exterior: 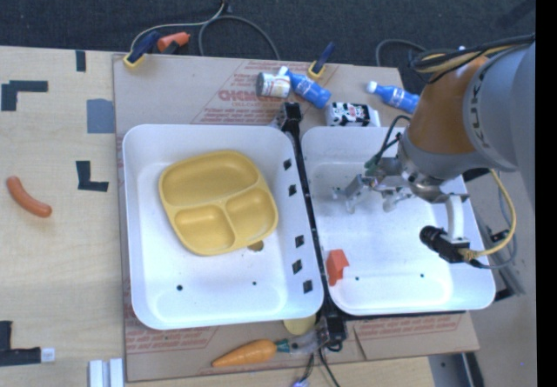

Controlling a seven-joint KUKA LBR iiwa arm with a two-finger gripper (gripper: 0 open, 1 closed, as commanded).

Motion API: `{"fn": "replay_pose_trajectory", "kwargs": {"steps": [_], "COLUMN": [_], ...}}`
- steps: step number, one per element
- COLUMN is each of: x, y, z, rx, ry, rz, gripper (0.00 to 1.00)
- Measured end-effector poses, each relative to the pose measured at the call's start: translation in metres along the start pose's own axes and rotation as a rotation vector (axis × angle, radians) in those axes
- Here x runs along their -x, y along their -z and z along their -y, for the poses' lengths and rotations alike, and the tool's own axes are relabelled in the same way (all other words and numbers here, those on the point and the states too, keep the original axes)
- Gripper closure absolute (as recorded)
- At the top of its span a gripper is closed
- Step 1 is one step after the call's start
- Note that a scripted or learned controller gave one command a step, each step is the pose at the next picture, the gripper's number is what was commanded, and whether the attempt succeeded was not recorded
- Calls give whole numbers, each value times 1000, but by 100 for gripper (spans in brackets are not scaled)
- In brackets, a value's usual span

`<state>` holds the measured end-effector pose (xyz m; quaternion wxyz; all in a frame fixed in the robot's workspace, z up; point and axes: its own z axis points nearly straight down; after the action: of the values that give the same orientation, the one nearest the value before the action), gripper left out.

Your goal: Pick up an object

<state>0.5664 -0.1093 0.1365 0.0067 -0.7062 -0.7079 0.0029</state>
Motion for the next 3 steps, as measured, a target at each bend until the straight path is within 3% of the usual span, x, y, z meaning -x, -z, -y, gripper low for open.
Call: {"fn": "replay_pose_trajectory", "kwargs": {"steps": [1,2,3], "x": [-60,76,24], "y": [51,16,-3], "z": [-39,-79,-7], "rx": [18,15,5], "ry": [5,-10,-2], "rz": [4,11,2], "gripper": [0,0,0]}}
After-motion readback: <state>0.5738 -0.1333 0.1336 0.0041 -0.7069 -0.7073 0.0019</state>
